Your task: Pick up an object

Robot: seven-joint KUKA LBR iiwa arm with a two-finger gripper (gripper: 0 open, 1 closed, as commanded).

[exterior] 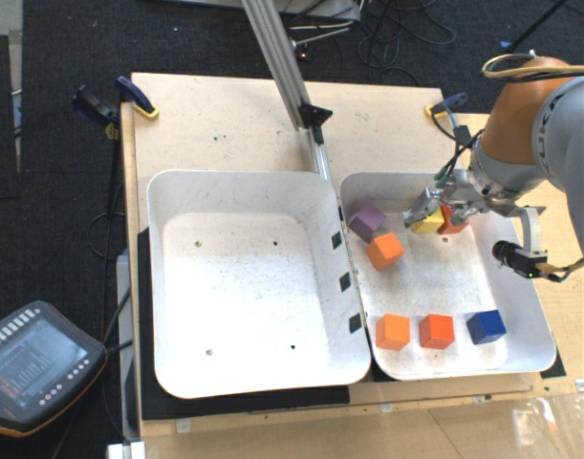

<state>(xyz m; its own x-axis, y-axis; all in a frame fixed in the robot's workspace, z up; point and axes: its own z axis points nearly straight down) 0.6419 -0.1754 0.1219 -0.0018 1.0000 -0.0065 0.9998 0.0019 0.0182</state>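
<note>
The gripper (438,213) is down in the far part of the right bin (521,295), among a yellow block (427,223) and a red block (453,220); whether it is grasping either I cannot tell. Nearby lie a purple block (367,223) and an orange block (386,251). Along the near wall sit two more orange blocks (393,332) (437,332) and a blue block (486,327). The left bin (167,256) lies alongside on the surface (225,122).

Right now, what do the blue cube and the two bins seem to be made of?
Blue cube: probably painted wood or hard plastic; flat uniform colour, crisp edges, no shine. The left bin and right bin: likely thin moulded plastic; smooth white walls, rounded corners, dark specks.
</note>
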